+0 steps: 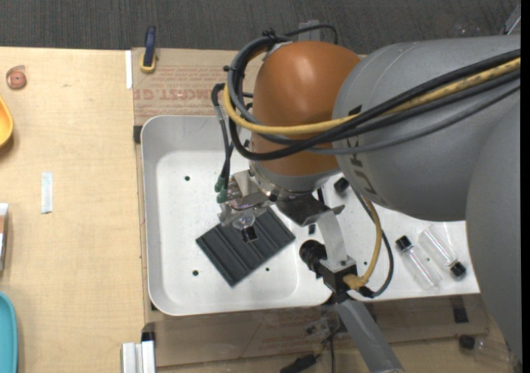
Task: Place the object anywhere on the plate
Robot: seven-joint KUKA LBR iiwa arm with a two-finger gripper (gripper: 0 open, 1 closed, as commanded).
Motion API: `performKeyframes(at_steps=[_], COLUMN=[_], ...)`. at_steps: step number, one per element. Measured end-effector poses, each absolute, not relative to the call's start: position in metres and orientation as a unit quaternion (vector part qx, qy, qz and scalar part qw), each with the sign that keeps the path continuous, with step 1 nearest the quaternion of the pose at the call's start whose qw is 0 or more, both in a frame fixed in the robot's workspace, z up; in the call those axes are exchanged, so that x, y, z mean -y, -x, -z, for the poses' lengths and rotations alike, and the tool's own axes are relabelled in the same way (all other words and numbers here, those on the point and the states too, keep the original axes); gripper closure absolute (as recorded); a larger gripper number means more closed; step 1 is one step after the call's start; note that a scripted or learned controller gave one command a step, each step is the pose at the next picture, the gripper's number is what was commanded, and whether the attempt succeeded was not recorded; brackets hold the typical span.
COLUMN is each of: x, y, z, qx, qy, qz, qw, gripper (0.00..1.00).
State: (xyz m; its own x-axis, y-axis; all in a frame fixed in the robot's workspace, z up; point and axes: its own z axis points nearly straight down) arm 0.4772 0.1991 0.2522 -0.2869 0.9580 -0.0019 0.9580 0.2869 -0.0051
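We see the gripper (245,226) low over a dark ribbed rectangular object (240,249), maybe a black plate, lying flat and skewed in the white bin (166,197), and we cannot tell from above how its jaws stand.

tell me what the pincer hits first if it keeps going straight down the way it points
Most likely the dark ribbed plate: the pincer points down right over its upper part, inside the white bin. How much gap is left between them is hard to judge from this slanted top view.
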Motion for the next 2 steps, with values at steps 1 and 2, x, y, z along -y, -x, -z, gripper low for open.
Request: performKeyframes(at_steps=[1,2], x=[-0.199,-0.207], y=[-0.477,-0.532], z=[-0.252,-0.310], qx=[0.802,0.717], qy=[0.597,0.697], qz=[-0.0025,-0.0021], qw=[0.001,-0.001], gripper=[0.00,0.00])
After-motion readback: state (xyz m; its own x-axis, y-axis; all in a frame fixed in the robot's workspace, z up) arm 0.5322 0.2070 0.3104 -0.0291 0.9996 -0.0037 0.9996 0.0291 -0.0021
